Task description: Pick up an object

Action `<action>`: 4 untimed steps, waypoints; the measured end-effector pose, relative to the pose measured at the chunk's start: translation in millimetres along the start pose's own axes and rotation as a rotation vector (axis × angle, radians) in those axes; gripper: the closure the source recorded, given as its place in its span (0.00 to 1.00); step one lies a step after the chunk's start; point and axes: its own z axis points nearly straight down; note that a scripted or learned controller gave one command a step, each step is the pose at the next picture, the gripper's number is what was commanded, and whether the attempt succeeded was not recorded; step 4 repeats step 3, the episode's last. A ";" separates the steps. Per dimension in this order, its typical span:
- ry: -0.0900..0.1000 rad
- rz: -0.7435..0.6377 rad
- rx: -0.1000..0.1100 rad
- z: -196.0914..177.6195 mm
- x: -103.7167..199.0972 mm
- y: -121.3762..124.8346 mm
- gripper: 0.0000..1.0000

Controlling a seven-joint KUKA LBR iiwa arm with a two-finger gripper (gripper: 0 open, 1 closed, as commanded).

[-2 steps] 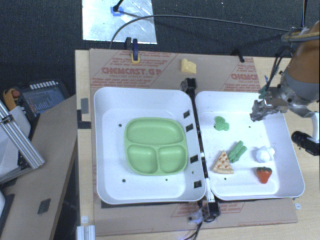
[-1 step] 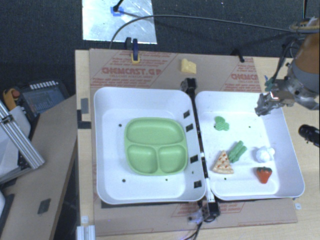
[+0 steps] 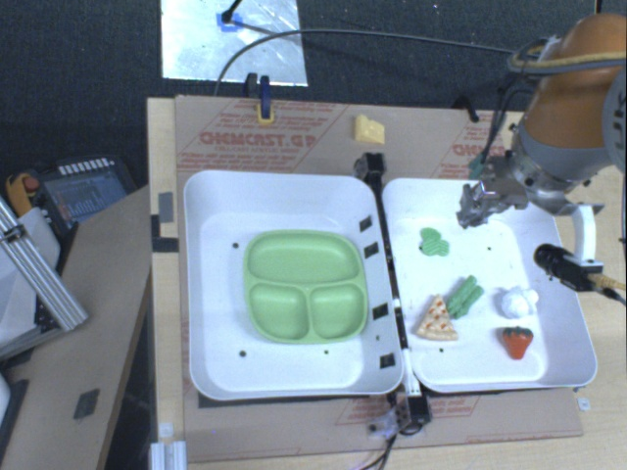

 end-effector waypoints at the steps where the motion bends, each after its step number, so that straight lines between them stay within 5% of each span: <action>1: 0.001 -0.001 -0.001 4.9 48.4 0.5 1.00; 3: 0.000 -0.001 -0.001 21.6 162.3 31.6 1.00; 4: 0.000 -0.001 -0.001 21.6 162.3 31.6 1.00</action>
